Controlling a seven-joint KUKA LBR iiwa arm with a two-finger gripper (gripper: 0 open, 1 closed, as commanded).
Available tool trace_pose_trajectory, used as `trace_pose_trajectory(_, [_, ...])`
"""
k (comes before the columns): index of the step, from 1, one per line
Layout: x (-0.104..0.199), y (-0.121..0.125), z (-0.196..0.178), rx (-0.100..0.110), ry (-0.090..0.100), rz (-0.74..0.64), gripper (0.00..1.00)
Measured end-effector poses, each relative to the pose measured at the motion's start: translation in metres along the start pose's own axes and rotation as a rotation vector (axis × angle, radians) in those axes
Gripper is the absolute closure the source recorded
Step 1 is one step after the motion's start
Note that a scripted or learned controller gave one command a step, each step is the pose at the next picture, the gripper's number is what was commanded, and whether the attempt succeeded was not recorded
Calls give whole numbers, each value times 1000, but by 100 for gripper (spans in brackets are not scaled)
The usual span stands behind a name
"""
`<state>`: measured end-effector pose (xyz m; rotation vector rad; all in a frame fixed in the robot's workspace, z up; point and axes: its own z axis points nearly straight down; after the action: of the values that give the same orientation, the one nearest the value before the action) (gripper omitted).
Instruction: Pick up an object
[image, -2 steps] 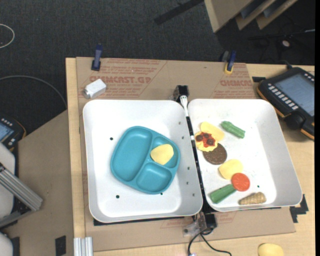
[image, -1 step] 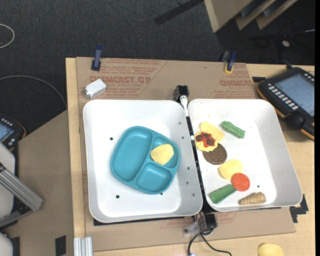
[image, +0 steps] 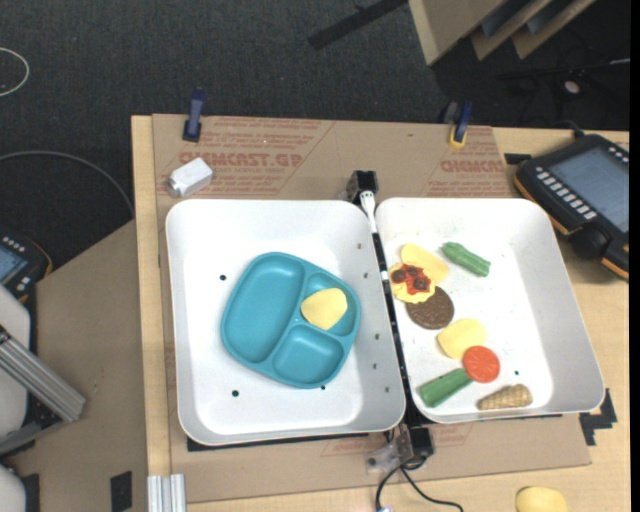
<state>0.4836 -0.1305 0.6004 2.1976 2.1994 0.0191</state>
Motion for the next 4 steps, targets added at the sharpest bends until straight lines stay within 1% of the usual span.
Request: trace_pose_trajectory(4, [-1, 4, -44, -21, -9, 0, 100])
